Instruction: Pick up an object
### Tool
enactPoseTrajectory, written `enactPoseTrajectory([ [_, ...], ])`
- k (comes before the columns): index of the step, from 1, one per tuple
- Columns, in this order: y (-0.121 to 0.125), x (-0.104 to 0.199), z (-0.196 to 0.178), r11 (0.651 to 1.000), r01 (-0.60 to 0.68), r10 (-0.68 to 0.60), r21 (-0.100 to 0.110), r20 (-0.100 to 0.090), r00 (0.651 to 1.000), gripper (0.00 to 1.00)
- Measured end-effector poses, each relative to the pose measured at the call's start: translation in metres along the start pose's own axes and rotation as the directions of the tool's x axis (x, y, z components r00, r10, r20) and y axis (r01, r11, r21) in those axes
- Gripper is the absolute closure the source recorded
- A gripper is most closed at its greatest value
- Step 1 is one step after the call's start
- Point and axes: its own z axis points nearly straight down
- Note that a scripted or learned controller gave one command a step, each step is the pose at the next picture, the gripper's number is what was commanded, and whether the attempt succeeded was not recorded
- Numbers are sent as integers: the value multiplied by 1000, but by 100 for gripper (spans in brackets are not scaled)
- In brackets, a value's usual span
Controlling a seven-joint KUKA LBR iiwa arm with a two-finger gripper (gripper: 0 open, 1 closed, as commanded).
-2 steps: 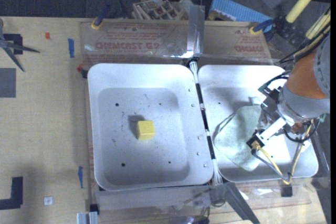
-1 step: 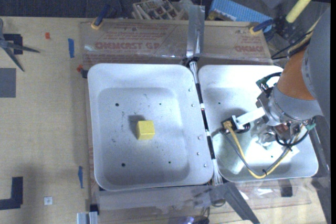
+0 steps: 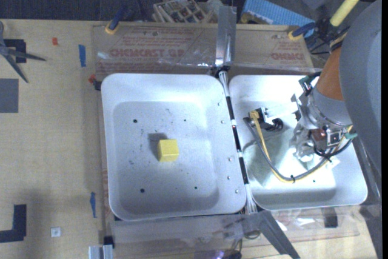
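A small yellow cube [image 3: 168, 150] lies near the middle of the left bin [image 3: 121, 94], sitting flat on the floor. The arm comes in from the right and reaches down into the right bin [image 3: 345, 188]. Its gripper [image 3: 305, 147] hangs low over that bin's floor, right of centre, far from the cube. Nothing shows under or beside the gripper on the bin floor.
A raised divider [image 3: 233, 130] separates the two bins. A clear plastic sheet and cardboard [image 3: 163, 48] lie behind the bins. Blue tape marks [image 3: 82, 55] and dark tools [image 3: 15, 54] sit on the wooden bench at the left.
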Motion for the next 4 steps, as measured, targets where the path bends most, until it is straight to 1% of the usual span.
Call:
enactPoseTrajectory([
  [1,-1,0,-9,1000,4,-4,2,3,1000,100],
  [2,-23,-30,-30,1000,-1,1,2,1,1000,100],
  [3,-9,-37,-18,1000,-2,2,3,2,1000,100],
  [4,-36,-31,-75,1000,6,-6,-1,-2,1000,100],
])
